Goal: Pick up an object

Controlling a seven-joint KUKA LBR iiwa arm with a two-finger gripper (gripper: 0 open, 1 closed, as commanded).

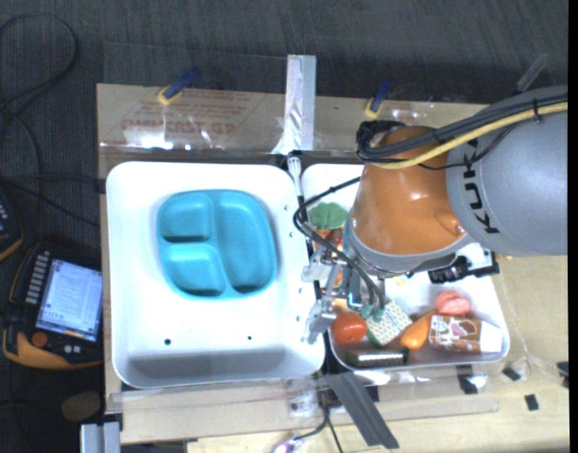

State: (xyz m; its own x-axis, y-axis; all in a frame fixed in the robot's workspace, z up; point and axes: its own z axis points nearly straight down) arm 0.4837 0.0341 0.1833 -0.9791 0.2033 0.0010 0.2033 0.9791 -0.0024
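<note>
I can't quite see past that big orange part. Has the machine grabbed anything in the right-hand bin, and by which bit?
It cannot be told. The end effector sits low over the tomato, but the wrist hides any hold.

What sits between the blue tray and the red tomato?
In the camera view, bare white floor of the left bin beside the blue tray, then the two bins' adjoining walls, then the gripper just above the red tomato.
</note>
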